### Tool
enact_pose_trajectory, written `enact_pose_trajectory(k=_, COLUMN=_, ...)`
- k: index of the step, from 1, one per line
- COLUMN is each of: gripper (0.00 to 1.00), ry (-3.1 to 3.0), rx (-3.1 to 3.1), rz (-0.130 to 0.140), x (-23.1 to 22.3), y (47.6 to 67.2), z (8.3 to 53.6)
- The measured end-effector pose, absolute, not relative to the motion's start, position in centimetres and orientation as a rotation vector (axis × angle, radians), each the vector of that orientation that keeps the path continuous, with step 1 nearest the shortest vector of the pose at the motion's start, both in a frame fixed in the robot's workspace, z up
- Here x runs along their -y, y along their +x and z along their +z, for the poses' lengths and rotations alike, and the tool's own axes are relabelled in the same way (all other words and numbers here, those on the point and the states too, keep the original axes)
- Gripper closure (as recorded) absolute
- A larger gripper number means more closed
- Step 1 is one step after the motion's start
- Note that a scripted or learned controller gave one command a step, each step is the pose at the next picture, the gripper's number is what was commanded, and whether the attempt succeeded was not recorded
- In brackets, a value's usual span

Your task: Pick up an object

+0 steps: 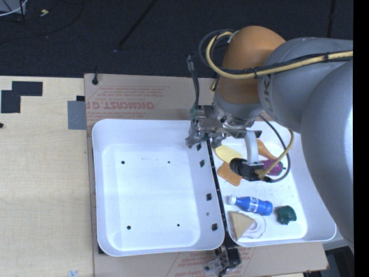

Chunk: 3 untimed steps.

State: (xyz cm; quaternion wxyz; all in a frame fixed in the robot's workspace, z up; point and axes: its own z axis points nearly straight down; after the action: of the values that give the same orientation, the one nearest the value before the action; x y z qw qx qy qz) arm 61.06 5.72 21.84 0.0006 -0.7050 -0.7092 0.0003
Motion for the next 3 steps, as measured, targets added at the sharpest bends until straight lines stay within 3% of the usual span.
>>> enact_pose_trajectory(k=1, gripper=1.00, ry=-2.227, rx=2.220, rz=0.000, x=-0.2, y=62.7, z=26.2)
enact_pose_trajectory(k=2, gripper=1.00, ry=-2.220, rx=2.215, rz=0.010, x=2.2, y=58.5, z=24.1)
enact_pose_trajectory(k=3, gripper=1.00, ry=-2.225, rx=2.206, rz=0.017, x=11.4, y=55.8, z=14.8)
